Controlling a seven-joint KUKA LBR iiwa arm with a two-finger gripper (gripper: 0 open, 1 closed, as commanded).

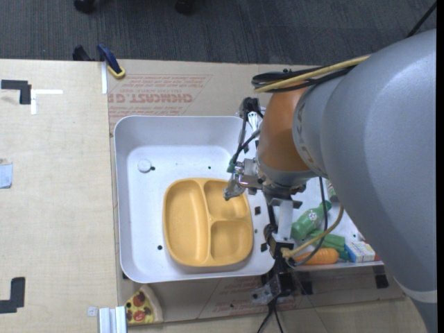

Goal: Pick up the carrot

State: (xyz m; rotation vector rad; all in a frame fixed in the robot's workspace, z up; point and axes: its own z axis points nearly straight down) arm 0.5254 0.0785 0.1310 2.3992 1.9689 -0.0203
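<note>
Orange carrot [320, 257] lay in the right bin [347, 264], at four o'clock from the gripper [237, 184], which hung over the yellow plate's [194, 220] two-o'clock rim, probably not yet aligned. Whether it was open or closed, I could not tell.

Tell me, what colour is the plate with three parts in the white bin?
Yellow. The plate shows best in the camera view, lying in the white bin.

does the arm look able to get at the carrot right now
Probably yes. The carrot lies uncovered, close beside the arm. A green block sits tight against it and a small box lies close by, so the approach looks crowded.
</note>
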